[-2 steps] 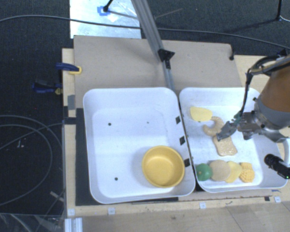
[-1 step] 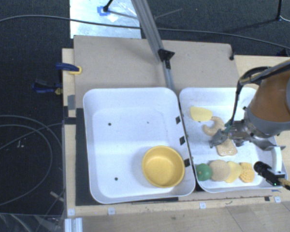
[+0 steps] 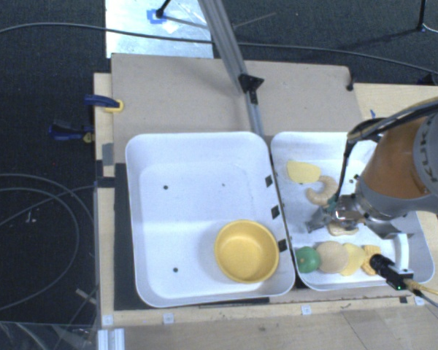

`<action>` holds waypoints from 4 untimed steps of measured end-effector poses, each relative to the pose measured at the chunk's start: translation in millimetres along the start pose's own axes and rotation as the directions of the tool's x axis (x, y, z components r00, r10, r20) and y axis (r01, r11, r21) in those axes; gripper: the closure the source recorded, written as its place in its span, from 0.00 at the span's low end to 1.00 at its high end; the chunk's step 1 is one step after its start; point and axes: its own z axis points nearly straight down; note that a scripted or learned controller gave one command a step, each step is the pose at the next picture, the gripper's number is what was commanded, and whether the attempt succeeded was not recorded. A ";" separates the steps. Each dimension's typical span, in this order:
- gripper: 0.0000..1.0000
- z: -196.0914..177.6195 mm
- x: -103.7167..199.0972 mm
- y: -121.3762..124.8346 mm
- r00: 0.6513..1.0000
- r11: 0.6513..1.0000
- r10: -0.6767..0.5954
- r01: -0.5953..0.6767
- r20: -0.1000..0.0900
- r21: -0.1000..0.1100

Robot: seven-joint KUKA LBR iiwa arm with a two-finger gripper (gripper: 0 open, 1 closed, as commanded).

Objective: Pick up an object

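Note:
My gripper [image 3: 328, 218] hangs low over the middle of the right bin [image 3: 292, 148], below the orange-banded wrist. Just under and beside it lies a tan curved piece [image 3: 321, 191] and another tan object [image 3: 342, 230], partly covered by the gripper. A pale yellow flat piece [image 3: 303, 170] rests further back in that bin. Along the front wall sit a green ball [image 3: 307, 257], a beige round object [image 3: 331, 257] and a yellow item [image 3: 360, 259]. A yellow bowl [image 3: 246, 250] stands in the left bin [image 3: 175, 188] near its front right corner.
A grey slanted pole [image 3: 230, 46] crosses from the top down to the divide between the bins. The arm's body [image 3: 409, 166] covers the right bin's right side. Black clips [image 3: 271, 195] mark the shared wall. Cables lie on the dark floor to the left.

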 end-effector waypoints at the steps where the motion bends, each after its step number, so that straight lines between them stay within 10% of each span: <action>1: 1.00 -13.1 -0.2 1.3 1.000 1.000 0.001 -0.001 0.001 -0.005; 4: 1.00 -168.9 -7.7 20.0 1.000 1.000 -0.005 0.005 0.003 -0.010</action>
